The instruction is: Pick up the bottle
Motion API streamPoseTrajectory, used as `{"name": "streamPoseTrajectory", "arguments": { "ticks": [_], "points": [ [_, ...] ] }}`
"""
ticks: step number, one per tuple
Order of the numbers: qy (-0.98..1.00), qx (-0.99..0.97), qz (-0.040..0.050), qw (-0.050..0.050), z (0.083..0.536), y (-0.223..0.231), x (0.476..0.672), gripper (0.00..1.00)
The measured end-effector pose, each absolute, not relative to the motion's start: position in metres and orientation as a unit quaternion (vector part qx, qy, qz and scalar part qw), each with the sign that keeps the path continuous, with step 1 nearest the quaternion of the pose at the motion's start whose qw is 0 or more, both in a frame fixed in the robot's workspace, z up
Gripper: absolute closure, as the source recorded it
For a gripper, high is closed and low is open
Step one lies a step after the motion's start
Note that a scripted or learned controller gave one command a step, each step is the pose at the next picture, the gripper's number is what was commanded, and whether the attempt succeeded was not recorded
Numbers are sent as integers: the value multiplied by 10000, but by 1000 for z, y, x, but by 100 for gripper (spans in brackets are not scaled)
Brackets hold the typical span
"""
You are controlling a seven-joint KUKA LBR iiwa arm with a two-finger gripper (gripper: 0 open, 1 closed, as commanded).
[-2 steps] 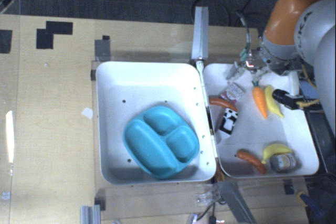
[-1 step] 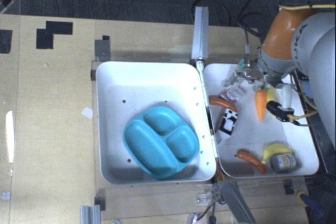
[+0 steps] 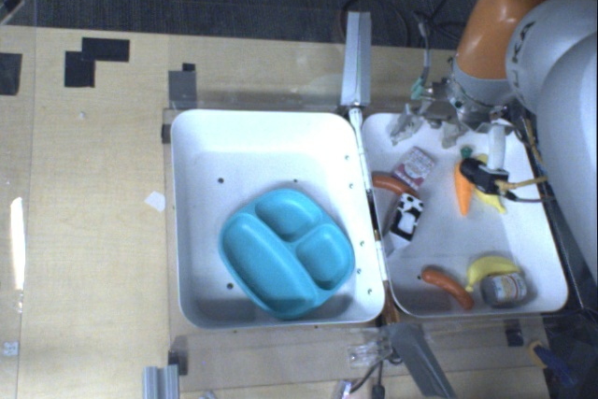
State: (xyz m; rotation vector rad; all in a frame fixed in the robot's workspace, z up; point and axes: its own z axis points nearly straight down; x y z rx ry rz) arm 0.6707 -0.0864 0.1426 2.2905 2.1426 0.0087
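A grey KUKA arm (image 3: 556, 61) with an orange band (image 3: 491, 23) reaches in from the upper right of the frame. Its gripper (image 3: 428, 128) hangs over the top edge of the right bin (image 3: 528, 234), its metal fingers (image 3: 407, 124) spread apart with only bare bin floor between them.

The bottle (image 3: 405, 217) lies on its side near the left wall of the same bin, around the middle of the frame, below the gripper and apart from it. Its label is a bold black-and-white pattern; any lettering on it is too small to read. Just above it lie a reddish sausage (image 3: 391, 183) and a small packet (image 3: 415, 166) printed in red and white, its wording also illegible.

An orange carrot (image 3: 463, 189) sits to the right of the packet. At the bin's lower edge are a second sausage (image 3: 447, 286), a yellow banana (image 3: 491, 267) and a grey can (image 3: 505, 290), the last two touching; the can shows no readable text.

The left bin (image 3: 243, 145) holds a blue divided plate (image 3: 285, 249) of three compartments, lying toward the lower centre. Dark lettering on the arm's grey housing is cut off by the frame and cannot be made out.
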Motion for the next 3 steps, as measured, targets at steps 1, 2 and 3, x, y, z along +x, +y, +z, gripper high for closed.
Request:
{"name": "streamPoseTrajectory", "arguments": {
  "ticks": [1, 2, 3],
  "points": [
    [7310, 6823, 19, 34, 124, -151, 671, 0],
    [7408, 6717, 20, 28, 140, -117, 671, 0],
    [7573, 6531, 21, 27, 133, -83, 671, 0]
  ]
}}
